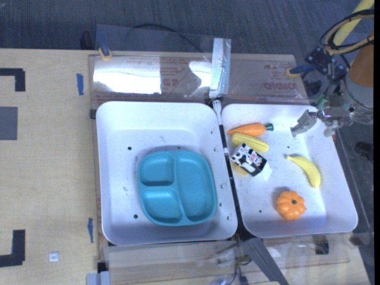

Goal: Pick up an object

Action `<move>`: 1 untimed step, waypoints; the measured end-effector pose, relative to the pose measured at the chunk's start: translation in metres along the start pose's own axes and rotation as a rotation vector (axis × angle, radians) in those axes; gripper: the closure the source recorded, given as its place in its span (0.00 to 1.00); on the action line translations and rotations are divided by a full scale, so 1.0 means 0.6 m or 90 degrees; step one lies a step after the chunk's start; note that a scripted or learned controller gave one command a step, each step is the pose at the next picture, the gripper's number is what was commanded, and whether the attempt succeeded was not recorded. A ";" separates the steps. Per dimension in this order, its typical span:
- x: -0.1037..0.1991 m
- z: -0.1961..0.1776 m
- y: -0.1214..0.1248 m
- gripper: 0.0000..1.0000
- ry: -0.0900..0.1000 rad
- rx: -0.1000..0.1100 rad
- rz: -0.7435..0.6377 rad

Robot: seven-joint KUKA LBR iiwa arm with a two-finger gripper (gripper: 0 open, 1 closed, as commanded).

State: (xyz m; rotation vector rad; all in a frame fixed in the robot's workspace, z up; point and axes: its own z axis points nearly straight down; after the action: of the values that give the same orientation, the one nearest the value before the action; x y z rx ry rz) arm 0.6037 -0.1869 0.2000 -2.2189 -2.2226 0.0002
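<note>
**Tool poised over the right bin's far corner**

The grey two-finger tool (pixel 309 122) is seen at the upper right of the right white bin (pixel 338 218); whether it is spread or pressed together cannot be told. Nothing is seen gripped. A curved yellow banana (pixel 305 168) lies just below it, apart from it. An orange carrot (pixel 249 129) lies to its left. The arm (pixel 359 82) is extended in from the right. The writing on the clear panels behind is unreadable.

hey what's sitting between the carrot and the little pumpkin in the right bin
In the camera view, between the carrot and the pumpkin lie the corn cob and the black-and-white cow-patterned item. The banana sits off to the right.
</note>
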 end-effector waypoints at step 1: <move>-0.038 0.168 -0.121 0.00 0.008 -0.001 0.065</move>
State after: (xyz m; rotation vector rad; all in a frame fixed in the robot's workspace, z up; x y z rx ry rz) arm 0.5311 -0.2099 0.0992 -2.3230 -2.1012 -0.0160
